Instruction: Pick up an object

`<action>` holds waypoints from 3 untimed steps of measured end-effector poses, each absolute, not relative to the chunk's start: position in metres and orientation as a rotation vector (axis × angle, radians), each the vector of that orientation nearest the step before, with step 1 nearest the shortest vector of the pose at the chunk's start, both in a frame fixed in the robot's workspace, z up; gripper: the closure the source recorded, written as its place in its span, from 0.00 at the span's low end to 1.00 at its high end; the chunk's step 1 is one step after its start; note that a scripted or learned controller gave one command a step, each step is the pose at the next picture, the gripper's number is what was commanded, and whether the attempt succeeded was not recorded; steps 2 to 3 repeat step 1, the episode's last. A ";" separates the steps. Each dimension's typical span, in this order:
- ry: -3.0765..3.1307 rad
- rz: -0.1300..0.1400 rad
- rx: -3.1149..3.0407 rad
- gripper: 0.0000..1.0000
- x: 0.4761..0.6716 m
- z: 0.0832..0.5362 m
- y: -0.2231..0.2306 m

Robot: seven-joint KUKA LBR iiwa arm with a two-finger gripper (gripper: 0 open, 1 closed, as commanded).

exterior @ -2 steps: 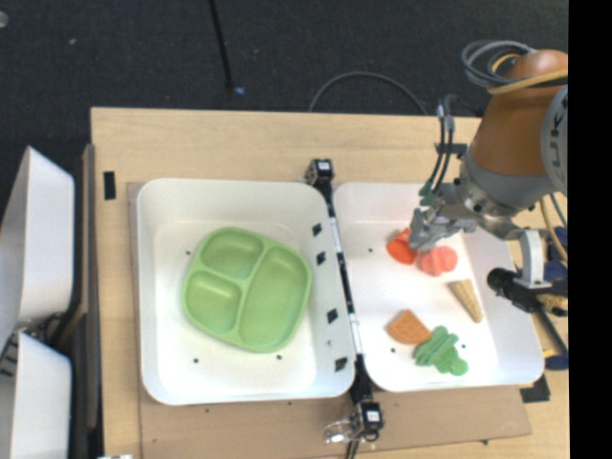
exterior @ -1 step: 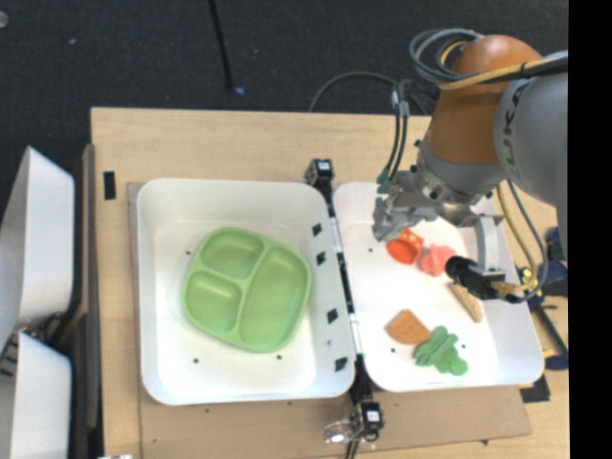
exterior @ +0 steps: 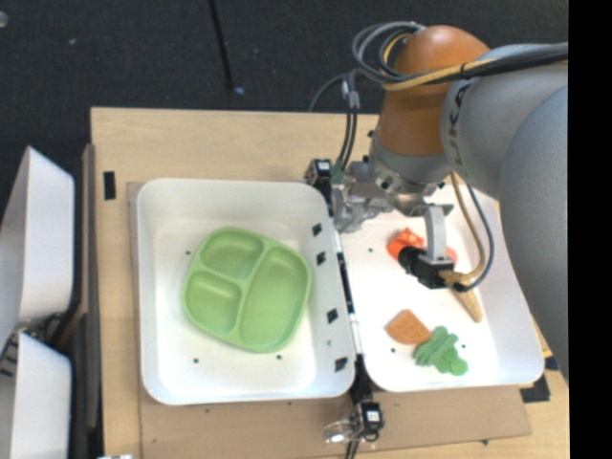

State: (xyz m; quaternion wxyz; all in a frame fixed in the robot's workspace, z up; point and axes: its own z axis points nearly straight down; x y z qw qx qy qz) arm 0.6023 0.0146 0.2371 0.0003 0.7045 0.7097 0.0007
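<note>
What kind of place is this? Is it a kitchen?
Most likely a robot lab, not a kitchen. A big grey and orange robot arm reaches over a wooden bench. One white bin holds a green plate, the other bin small toy-like pieces.

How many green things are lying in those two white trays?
2. A green divided plate lies in the left bin; a small green toy lies near the right bin's lower edge in the view. The arm may hide others.

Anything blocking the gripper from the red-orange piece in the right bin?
Nothing visible. The gripper is over the right bin's left edge; bare white floor lies between it and the red-orange piece.
</note>
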 end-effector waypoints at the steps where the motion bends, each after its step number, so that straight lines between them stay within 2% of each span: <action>1: 2.227 0.002 2.214 1.00 0.622 0.231 0.057; 3: 2.227 0.002 2.214 1.00 0.622 0.231 0.057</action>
